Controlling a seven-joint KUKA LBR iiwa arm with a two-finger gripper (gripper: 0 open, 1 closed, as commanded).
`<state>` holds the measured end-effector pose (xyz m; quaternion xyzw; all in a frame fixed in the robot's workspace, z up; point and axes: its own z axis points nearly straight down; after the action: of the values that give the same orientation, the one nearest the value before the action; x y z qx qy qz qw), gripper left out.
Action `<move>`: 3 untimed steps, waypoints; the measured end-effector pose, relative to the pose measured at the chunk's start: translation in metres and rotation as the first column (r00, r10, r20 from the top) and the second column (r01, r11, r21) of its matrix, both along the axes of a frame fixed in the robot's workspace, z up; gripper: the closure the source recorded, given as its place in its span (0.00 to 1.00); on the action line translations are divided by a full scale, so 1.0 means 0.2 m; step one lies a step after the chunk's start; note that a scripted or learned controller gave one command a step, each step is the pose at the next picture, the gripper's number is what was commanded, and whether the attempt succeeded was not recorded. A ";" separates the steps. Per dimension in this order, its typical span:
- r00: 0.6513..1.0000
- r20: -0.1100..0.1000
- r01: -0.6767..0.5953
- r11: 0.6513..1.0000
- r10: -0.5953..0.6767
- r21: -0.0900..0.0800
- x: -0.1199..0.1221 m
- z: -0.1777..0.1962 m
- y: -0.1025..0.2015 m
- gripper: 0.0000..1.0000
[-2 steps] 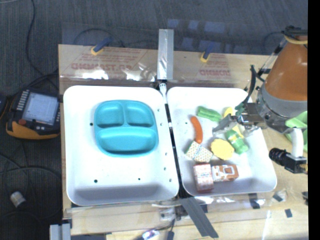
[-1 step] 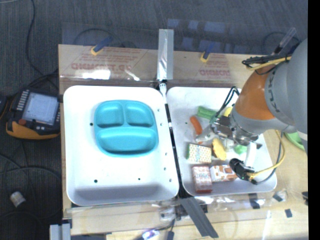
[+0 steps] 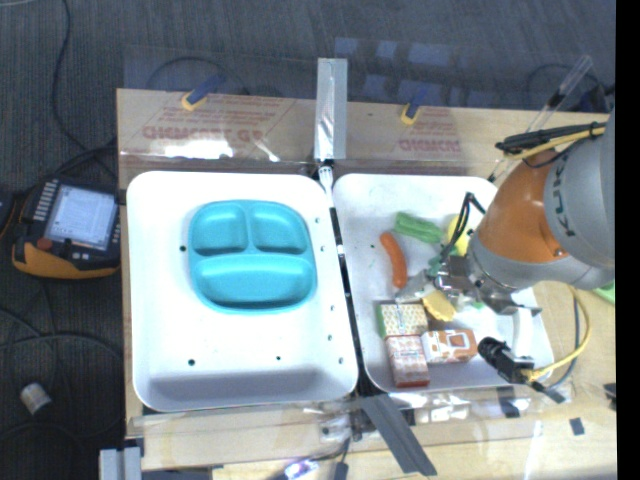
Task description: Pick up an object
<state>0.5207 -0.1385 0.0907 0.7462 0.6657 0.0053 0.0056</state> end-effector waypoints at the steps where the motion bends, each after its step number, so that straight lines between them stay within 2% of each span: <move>1: 0.971 -0.005 -0.239 0.971 0.239 -0.006 0.35 0.00 0.03 0.00; 2: 0.971 0.000 -0.239 0.971 0.239 -0.003 0.36 0.06 0.04 1.00; 3: 0.971 0.000 -0.238 0.971 0.238 -0.002 0.36 0.10 0.04 1.00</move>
<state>0.5927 -0.1313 0.1110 0.6610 0.7504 0.0053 0.0057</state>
